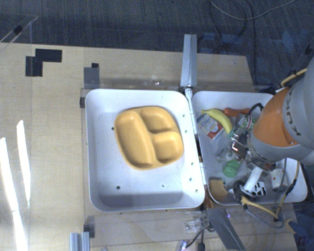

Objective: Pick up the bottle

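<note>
Nothing looks lifted yet: the hand (238, 149) hovers near the banana (220, 118), its grip impossible to tell, with what seems the green bottle (231, 168) lying just beyond.

I'm seeing the table (42, 156) as pale wood, matt; left bin (146, 188) smooth white plastic with a soft sheen; the yellow tray (146, 137) in it looks moulded plastic, satin-smooth; the post (189, 61) between the bins is brushed grey metal; floor (120, 14) beyond is dark, rough carpet.
</note>
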`<state>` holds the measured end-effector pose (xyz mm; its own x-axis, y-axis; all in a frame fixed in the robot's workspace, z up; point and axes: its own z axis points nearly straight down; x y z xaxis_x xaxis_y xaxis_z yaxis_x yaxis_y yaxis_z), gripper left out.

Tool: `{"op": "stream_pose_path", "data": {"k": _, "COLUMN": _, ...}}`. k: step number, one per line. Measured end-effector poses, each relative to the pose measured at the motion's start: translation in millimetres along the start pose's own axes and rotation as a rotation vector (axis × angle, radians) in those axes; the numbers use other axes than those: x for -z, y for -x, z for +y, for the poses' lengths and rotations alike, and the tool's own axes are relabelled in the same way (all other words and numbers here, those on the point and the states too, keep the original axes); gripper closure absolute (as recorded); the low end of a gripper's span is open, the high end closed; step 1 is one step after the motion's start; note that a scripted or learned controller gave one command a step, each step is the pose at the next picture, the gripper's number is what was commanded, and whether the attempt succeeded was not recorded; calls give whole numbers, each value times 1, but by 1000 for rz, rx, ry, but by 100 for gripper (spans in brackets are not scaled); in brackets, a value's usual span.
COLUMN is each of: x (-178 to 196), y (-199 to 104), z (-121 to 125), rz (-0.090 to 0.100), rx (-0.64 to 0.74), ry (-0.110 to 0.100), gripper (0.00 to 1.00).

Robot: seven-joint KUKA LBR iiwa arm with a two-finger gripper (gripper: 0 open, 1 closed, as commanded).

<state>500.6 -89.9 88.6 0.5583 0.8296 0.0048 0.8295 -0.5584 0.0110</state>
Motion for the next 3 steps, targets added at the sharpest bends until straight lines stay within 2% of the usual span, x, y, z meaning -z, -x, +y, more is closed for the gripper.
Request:
{"op": "stream_pose_path", "data": {"k": 1, "x": -2, "y": -33, "z": 78, "rz": -1, "rx": 6, "ry": -1, "gripper": 0}}
{"op": "stream_pose_path", "data": {"k": 2, "x": 9, "y": -36, "z": 79, "rz": 2, "rx": 16, "ry": 1, "gripper": 100}}
{"op": "stream_pose_path", "data": {"k": 3, "x": 95, "y": -52, "z": 44, "rz": -3, "rx": 12, "ry": -8, "gripper": 100}}
